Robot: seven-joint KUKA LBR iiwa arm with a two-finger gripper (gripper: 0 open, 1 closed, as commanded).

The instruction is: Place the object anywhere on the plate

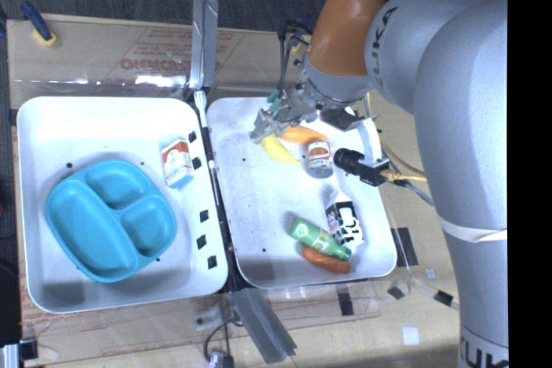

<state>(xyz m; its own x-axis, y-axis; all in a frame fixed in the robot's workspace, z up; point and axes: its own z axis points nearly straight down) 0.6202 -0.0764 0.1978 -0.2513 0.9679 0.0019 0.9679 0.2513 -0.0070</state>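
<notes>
Place: in the right white bin [259,267], at its far end, my gripper [274,112] hangs low over a cluster of small things.
Landmark: the blue three-compartment plastic plate [108,220] lies in the left white bin [34,134]; everything below is placed from it.
Task's thing: I judge it to be the small yellow banana-shaped toy [276,147], well to the right of the plate and farther back, across the wall between the bins.
Neighbours: an orange rounded toy [297,134] and a small red-labelled can [318,158] lie just beside the banana, on its side away from the plate.
Handling: probably light, stiff, smooth plastic; the curve may slip, so I would take it across its middle, narrow way.
Pincer: my tips are just above the banana's far end; whether they touch it I cannot tell, nor how wide they stand, nor whether anything is grasped.
Risk: crowding by the orange toy may foul one side of my grip.
Other: a small red-and-white carton [177,162] lies just beside the plate's far right edge.
</notes>
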